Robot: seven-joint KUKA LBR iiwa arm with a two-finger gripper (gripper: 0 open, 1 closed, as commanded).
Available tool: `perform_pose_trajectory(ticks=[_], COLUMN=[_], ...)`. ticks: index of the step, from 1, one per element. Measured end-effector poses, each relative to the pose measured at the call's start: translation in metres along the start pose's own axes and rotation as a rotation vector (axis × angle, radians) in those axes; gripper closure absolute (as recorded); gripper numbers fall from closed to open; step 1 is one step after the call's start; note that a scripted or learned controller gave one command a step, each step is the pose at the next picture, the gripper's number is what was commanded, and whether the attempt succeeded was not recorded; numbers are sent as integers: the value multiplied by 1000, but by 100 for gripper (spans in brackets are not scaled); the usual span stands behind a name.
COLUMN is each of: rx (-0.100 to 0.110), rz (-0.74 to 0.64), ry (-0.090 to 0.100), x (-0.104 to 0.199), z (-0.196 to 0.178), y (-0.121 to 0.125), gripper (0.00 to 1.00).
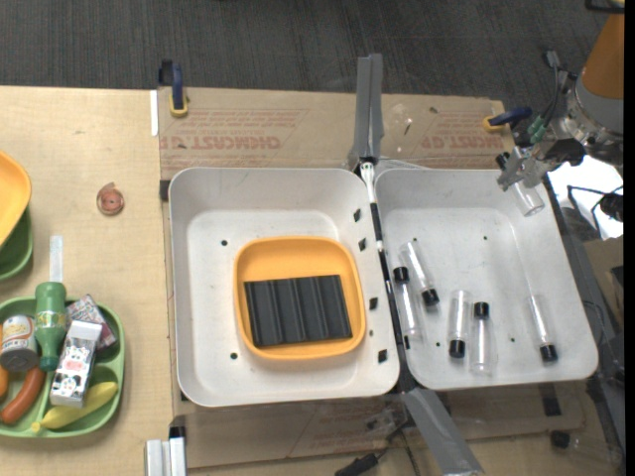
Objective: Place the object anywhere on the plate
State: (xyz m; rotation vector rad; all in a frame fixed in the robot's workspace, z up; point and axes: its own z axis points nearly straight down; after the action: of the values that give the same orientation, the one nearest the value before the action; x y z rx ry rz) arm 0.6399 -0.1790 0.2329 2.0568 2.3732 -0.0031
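Arm at right bin's [585, 296] far corner; pincer [523, 178] grasping a tube [533, 200] — well apart from plate [298, 256] in left bin [198, 296].

orange plate [298, 261] rim bare around black grooved insert [296, 310], 5 tubes [457, 322] scattered across right bin [566, 266] floor

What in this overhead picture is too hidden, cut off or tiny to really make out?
- Gripper, camera view: small and cluttered at the right bin's far corner; whether it holds anything cannot be told.
- Grey arm with orange band: cut off by the right edge.
- Clear plastic tubes with black caps in the right white bin: see-through, so their outlines blur into the bin.
- Yellow bowl on the wooden bench: cut off by the left edge.
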Motion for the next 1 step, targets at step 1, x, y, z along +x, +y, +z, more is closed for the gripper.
perform_pose_trajectory(ticks=[1], rx=[-2], rz=[-217], ry=[-1], x=[-46], z=[-14], y=[13], gripper=[100])
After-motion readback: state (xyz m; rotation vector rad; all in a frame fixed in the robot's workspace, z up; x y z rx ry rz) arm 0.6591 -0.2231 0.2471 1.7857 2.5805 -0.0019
